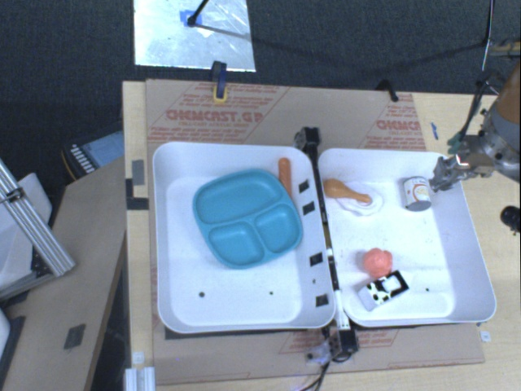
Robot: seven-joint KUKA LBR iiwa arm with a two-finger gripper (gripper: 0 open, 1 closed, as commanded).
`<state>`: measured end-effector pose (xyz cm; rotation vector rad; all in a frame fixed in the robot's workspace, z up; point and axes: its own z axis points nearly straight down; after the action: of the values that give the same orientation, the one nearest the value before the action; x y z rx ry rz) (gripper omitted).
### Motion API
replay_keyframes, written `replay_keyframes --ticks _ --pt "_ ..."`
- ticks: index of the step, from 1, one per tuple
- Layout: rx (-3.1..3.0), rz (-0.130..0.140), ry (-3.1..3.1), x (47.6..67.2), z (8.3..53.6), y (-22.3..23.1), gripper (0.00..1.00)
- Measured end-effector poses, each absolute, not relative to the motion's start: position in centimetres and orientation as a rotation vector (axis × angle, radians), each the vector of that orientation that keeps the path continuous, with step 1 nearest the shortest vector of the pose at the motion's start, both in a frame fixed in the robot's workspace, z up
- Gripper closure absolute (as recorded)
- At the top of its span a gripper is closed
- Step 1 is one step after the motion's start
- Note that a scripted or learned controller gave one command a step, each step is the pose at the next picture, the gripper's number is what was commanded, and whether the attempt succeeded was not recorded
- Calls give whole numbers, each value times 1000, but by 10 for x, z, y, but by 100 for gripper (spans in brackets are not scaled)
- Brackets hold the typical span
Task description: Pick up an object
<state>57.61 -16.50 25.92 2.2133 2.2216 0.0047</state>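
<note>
You see the small silver-and-white can [416,193] lying on its side at right, beside the claw [446,173], whose grip you cannot tell.

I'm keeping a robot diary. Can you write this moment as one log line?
gripper: right bin's far right edge | nearest: small can | grasp: none seen | left bin: blue plate

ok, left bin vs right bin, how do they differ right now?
The left bin holds a blue divided plate and an orange stick; the right bin holds several small items: a can, a pink ball, a wooden spoon. The gripper is at the right bin's edge, far from the left bin. Both are shallow and white.
</note>
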Motion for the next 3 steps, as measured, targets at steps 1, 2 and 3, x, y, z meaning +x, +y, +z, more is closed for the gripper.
replay_keyframes --ticks 1,2,3 --pt "2210 5 2231 573 264 -112 100" --pt "2211 3 2233 566 248 -53 100" --pt "2212 2 2231 557 248 -8 100"
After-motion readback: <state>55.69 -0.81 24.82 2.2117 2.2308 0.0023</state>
